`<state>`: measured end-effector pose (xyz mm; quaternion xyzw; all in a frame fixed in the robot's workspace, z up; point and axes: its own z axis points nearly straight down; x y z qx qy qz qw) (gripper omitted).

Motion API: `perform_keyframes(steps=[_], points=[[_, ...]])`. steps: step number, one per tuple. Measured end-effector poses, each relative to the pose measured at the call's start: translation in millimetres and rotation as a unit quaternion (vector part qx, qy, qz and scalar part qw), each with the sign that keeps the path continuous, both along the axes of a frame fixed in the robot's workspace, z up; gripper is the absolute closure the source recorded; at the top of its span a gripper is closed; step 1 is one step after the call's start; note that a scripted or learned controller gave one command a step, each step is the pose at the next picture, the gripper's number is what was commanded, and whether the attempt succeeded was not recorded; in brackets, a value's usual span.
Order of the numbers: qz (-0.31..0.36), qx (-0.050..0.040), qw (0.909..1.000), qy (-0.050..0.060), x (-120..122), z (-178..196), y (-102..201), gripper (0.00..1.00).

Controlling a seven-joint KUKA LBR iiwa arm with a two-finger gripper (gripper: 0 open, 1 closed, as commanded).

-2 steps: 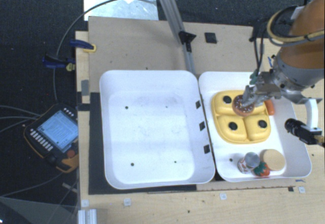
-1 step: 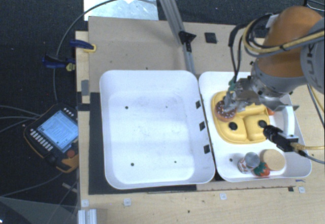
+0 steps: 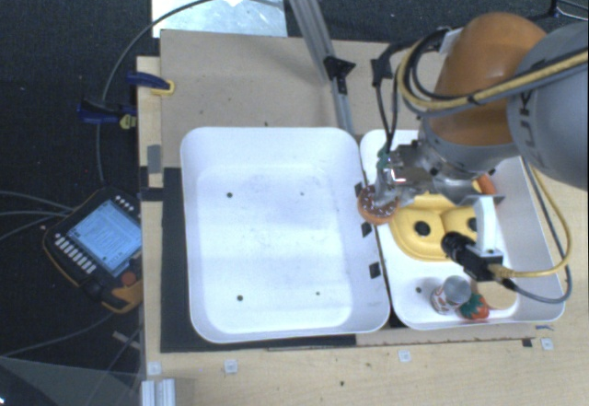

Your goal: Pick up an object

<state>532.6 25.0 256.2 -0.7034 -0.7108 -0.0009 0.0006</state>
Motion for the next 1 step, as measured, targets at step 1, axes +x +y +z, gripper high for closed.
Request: perform_keyframes(steps=[1], points=[[-0.001, -0.0001, 1.0, 0.001, -7.3, -16.9, 44.2, 1.0]])
